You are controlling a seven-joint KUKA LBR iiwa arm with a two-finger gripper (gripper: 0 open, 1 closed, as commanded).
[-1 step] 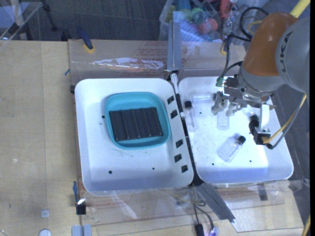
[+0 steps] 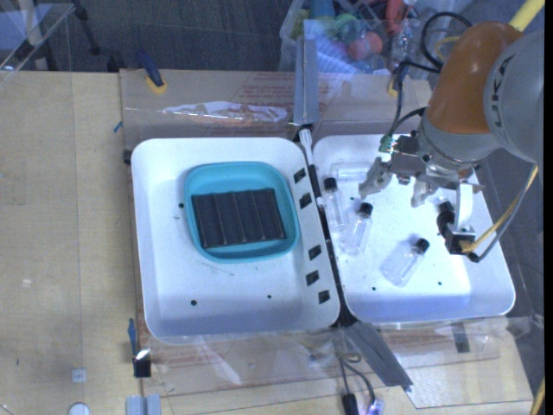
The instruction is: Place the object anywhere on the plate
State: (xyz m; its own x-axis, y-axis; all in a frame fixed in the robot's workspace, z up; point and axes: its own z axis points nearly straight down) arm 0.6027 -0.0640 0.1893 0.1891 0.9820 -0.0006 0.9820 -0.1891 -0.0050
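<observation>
**benchwatcher:** Where are things at on your end?

**me:** The arm (image 2: 484,76) is hanging over the right bin (image 2: 484,292), with the gripper (image 2: 413,180) up near its back edge. I can't tell from this angle if it's clenched or let go, and I see nothing in it. The little clear bottles are lying on that bin's floor: one (image 2: 403,260) near the middle, another (image 2: 359,223) closer to the divider. The teal plate (image 2: 194,184) with the dark grooved block (image 2: 238,217) sits in the left bin (image 2: 155,292), well apart from them.

**benchwatcher:** What's the worry?

**me:** Clear, round, lying flat. I reckon a bottle could roll or squirt out when pinched. Crossing the divider could also knock it loose.
</observation>
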